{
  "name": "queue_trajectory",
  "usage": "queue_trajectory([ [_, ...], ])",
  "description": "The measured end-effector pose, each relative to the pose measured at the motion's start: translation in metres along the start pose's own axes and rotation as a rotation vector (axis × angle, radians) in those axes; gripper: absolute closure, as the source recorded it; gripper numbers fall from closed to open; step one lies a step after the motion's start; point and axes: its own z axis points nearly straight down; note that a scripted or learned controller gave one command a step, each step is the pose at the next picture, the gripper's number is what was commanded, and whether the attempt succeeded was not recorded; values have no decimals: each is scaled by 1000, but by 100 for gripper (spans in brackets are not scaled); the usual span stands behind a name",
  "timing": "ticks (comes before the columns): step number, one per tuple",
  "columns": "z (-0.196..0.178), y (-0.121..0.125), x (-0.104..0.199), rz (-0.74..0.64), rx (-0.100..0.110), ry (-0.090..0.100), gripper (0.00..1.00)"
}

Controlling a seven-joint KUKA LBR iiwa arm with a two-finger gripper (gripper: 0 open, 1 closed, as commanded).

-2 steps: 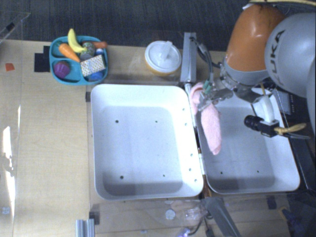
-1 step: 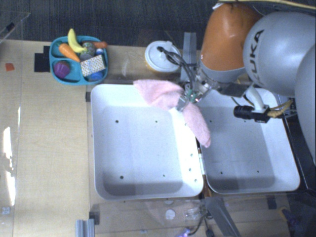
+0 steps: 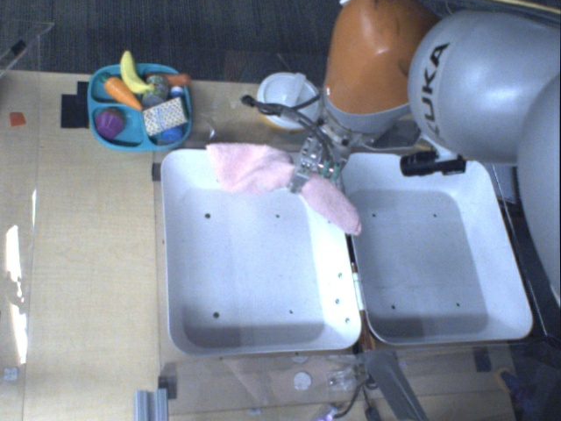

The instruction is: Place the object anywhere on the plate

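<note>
My jaws (image 3: 301, 179) pinch the pink cloth (image 3: 263, 172), which drapes over the left bin (image 3: 254, 270) from its twelve o'clock rim toward two o'clock. The blue plate (image 3: 98, 128) sits on the table at ten o'clock.

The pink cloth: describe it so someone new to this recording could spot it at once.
Start at the left white bin and look at its far edge. The pink cloth lies draped there, trailing toward the divide between the bins, under the gripper. It is the one soft, crumpled pink thing among hard white surfaces.
</note>
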Motion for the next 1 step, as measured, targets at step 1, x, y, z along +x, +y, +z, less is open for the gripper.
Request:
queue_trajectory([
  [1,4,52,2,-401,-2,0,100],
])
